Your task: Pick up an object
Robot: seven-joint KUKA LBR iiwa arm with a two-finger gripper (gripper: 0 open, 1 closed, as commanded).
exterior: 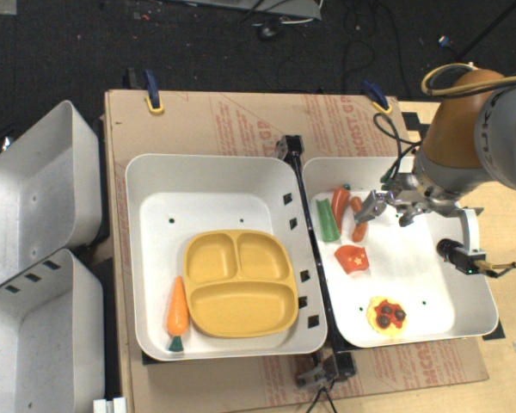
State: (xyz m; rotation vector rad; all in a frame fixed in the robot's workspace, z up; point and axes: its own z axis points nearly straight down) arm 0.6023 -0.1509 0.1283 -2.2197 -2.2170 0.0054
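My gripper (pixel 387 213) hangs over the upper middle of the right bin (pixel 473 317), its two fingers spread apart with nothing between them. Its left fingertip (pixel 367 211) is just above a small orange piece (pixel 359 230). To the left of that lie a red pepper-like piece (pixel 340 205) and a green strip (pixel 328 222), close to the bin's left wall. A red chunk (pixel 353 258) lies below them. Near the bin's front sits a yellow disc with dark red berries on it (pixel 387 314).
The left bin (pixel 155 231) holds a yellow divided plate (pixel 241 282) and an orange carrot (pixel 177 310) beside the plate's left edge. Two white containers (pixel 34 231) stand off the bench to the left. The arm's orange band (pixel 460 136) rises at the right.
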